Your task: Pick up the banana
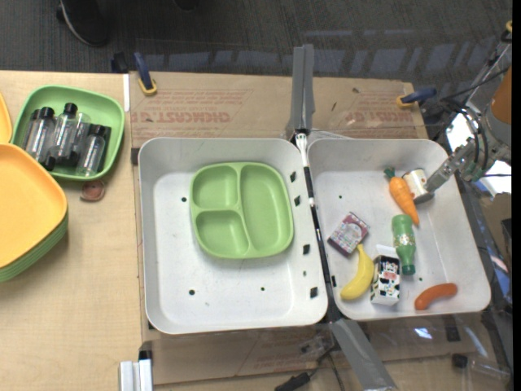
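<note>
The yellow banana [358,275] lies curved in the right bin [456,218], near its front left corner, resting against a small black-and-white carton [386,281]. My gripper [418,181] reaches in from the right edge and hangs over the bin's back right part, its tip right beside the top of an orange carrot [403,198]. It is well away from the banana, which lies toward the front left of it. Nothing shows held in it.
Also in the right bin are a green bottle [404,243], a purple packet [348,232] and an orange sausage-shaped toy [435,295]. The left bin [163,283] holds a green divided plate [242,210]. A green tray of bottles [69,133] and yellow plates [24,210] sit at far left.
</note>
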Tool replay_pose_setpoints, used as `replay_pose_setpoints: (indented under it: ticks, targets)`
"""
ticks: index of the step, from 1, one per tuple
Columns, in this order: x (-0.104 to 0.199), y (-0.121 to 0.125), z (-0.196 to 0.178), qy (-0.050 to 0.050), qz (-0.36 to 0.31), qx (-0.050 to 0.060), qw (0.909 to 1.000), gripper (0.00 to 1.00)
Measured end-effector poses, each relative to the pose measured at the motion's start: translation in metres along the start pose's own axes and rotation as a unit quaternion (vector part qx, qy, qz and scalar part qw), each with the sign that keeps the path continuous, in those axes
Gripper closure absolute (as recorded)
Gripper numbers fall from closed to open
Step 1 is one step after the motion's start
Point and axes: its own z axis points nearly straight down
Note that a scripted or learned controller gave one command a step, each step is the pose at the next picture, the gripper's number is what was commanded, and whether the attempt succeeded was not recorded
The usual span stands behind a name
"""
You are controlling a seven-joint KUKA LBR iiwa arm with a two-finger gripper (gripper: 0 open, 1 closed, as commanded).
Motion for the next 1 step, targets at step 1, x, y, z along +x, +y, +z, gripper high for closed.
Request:
replay_pose_setpoints:
  ticks: [1]
  targets:
    - [-0.0253, 0.0284, -0.0080, -0.001, -0.101, -0.001, 0.9949, 1.00]
